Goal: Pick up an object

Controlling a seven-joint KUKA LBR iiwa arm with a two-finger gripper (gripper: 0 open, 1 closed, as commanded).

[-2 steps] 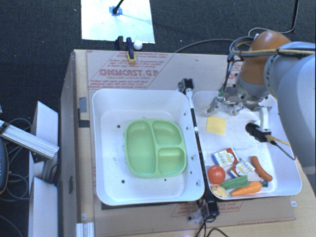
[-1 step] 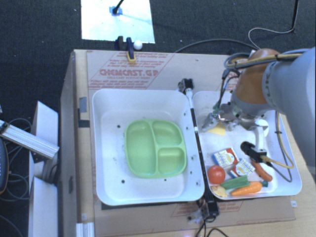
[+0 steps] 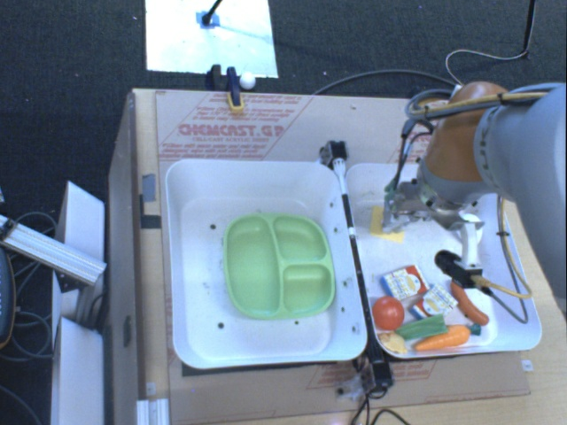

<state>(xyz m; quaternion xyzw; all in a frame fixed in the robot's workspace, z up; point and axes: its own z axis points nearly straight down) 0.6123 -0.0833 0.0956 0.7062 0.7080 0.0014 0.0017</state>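
My gripper is low in the back left part of the right bin, directly over a flat yellow piece that lies on the bin floor. The gripper seems to touch or nearly touch the piece's upper edge. Toward the front of that bin lie two small printed cartons, a red tomato, a green vegetable, an orange carrot and a red sausage-like piece.
The left bin holds a green divided plate. A black divider rail runs between the bins. The grey arm covers the right bin's back right. A small pale item sits at that bin's front.
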